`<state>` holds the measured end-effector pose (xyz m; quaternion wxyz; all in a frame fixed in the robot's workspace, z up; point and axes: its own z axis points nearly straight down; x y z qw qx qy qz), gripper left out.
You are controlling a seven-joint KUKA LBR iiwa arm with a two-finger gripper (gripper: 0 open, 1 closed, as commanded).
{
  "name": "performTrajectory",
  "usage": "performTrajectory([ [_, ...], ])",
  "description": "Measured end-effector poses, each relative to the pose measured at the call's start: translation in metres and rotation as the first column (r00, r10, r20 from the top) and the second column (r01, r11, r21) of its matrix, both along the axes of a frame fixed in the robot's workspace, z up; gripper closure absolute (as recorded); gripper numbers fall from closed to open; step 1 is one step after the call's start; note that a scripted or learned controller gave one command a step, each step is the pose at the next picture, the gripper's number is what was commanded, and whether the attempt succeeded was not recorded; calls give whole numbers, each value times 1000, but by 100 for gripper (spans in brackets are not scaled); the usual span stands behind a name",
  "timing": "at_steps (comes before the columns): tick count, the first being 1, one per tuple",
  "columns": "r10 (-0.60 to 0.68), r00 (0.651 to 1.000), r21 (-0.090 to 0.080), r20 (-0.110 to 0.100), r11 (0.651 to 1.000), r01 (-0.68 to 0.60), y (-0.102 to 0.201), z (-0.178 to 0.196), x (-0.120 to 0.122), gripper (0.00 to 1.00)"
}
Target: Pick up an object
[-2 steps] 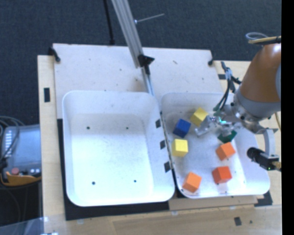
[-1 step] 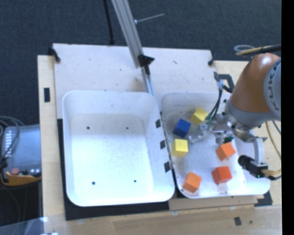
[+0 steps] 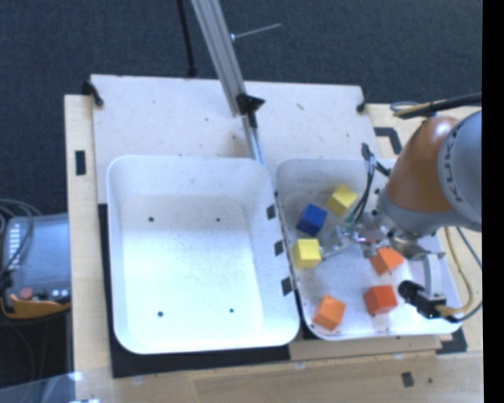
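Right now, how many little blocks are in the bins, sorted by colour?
Yellow blocks: 2 (one, another)
Blue blocks: 1
Orange blocks: 3 (one, one, one)
Total: 6, all lying in the right bin, where the arm is reaching in.

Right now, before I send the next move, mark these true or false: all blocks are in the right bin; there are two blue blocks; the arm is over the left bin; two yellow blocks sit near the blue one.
All blocks lie in the right bin: true.
There are two blue blocks: false; only one blue block shows.
The arm is over the left bin: false; it is over the right bin.
Two yellow blocks sit near the blue block: true.
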<state>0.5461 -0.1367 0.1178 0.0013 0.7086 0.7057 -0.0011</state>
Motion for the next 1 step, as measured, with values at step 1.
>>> performTrajectory([
  [1, -1, 1000, 0, 3, 1000, 1, -2, -20, 1, 0],
])
